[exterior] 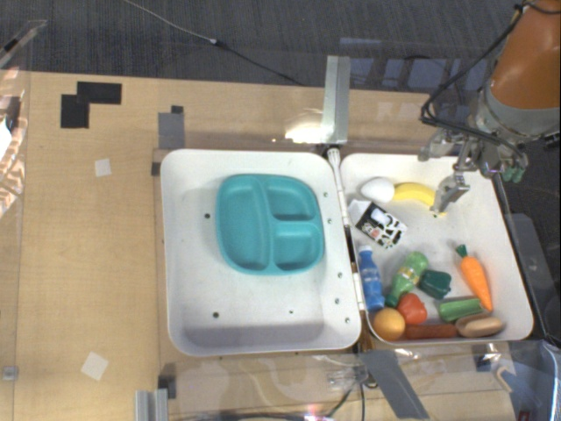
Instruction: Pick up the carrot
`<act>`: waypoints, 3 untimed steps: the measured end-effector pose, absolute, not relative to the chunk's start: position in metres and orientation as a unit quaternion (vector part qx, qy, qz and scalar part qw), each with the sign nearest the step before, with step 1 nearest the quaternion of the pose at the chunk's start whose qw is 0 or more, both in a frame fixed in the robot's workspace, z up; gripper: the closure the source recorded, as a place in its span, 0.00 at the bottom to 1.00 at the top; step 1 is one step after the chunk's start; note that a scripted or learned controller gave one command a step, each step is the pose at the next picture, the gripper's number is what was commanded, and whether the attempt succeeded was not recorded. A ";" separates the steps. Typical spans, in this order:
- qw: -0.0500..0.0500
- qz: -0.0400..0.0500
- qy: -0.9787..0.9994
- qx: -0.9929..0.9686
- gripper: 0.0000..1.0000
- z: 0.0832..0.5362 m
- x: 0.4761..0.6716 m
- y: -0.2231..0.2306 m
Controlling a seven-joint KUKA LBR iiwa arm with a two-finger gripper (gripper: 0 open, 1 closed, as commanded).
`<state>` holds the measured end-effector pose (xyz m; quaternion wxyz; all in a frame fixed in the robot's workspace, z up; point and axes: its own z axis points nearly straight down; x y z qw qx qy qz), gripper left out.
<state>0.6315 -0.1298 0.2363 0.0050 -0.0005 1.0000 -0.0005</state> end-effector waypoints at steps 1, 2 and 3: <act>0.002 -0.001 0.997 -0.071 0.00 0.161 0.604 -0.199; 0.008 -0.002 0.999 -0.050 0.00 0.090 0.579 -0.206; 0.012 -0.003 0.999 -0.053 1.00 0.103 0.582 -0.204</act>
